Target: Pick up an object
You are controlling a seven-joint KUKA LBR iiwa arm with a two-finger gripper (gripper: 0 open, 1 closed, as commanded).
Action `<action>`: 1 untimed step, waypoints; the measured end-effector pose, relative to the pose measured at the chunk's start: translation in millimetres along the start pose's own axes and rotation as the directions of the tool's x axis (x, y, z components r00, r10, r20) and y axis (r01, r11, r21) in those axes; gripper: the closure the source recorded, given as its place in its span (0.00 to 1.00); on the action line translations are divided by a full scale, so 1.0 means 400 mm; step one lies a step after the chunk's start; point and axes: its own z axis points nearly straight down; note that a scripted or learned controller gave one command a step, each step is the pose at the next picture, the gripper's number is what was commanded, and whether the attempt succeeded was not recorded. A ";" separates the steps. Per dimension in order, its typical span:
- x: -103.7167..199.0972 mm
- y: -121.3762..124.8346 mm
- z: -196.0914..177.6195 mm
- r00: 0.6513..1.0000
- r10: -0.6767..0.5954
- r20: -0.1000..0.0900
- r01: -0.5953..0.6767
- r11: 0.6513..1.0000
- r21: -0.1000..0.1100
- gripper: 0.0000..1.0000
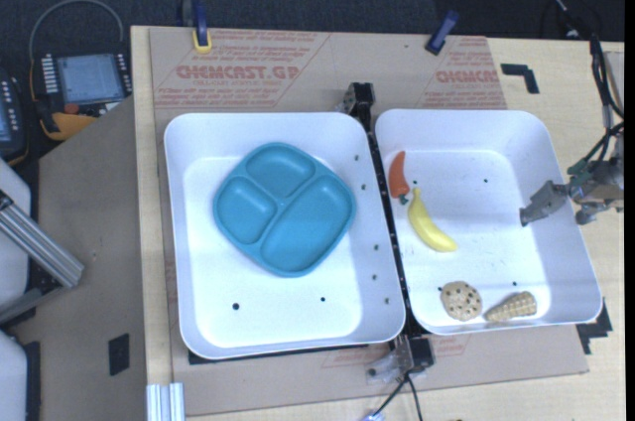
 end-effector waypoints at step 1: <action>0.002 0.007 -0.019 1.000 -0.005 0.004 0.005 1.000 -0.014 0.00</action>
